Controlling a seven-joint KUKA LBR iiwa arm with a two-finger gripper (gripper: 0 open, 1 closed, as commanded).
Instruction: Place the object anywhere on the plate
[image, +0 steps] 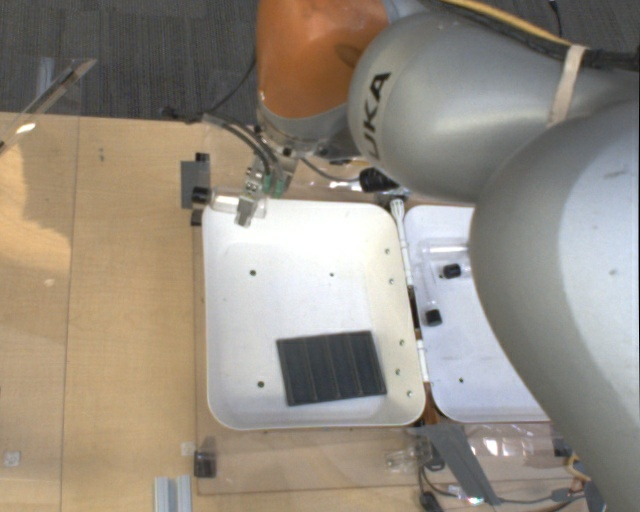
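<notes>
Grey arm (470, 100) with orange band reaching over the left bin (230, 300), hand (262, 188) near its far left corner, grip state unclear, dark ribbed plate (330, 367) lying near the bin's front, wooden worktop (100, 300) around

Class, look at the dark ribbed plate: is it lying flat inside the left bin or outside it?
Inside, flat: the plate rests on the left bin floor, near its front edge.
</notes>
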